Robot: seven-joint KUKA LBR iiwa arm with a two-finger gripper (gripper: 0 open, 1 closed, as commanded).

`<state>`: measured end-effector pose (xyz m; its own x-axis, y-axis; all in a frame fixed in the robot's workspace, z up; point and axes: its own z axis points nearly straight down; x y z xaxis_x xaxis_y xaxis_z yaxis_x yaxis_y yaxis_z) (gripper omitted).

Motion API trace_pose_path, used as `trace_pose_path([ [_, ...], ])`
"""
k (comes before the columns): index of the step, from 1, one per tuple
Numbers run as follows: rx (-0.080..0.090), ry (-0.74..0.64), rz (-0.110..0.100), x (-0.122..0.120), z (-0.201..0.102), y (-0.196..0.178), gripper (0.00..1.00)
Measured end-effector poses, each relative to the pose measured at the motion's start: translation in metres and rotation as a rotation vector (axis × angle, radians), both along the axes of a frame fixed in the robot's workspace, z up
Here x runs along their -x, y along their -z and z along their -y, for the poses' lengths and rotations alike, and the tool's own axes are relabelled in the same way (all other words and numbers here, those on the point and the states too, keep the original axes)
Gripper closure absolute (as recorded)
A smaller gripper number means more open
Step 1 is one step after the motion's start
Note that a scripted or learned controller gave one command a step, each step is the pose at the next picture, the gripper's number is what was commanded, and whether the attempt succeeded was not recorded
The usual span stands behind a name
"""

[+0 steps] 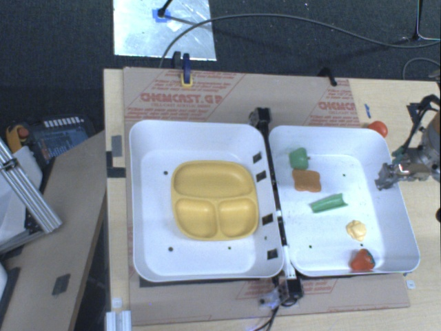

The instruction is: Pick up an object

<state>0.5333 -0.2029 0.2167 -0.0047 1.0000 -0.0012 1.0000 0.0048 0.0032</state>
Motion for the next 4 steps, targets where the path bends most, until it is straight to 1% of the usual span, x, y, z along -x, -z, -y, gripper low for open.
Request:
trace_pose_path([
  [1,-0.002,-0.005,0.001,-0.008,-0.053,-0.012,1.0],
  [2,-0.003,-0.007,0.0,-0.015,-0.116,-0.017,1.0],
  [3,-0.003,-0.005,-0.001,-0.023,-0.161,-0.01,1.0],
  [4,-0.003,-0.006,-0.002,-0.017,-0.214,-0.009,1.0],
])
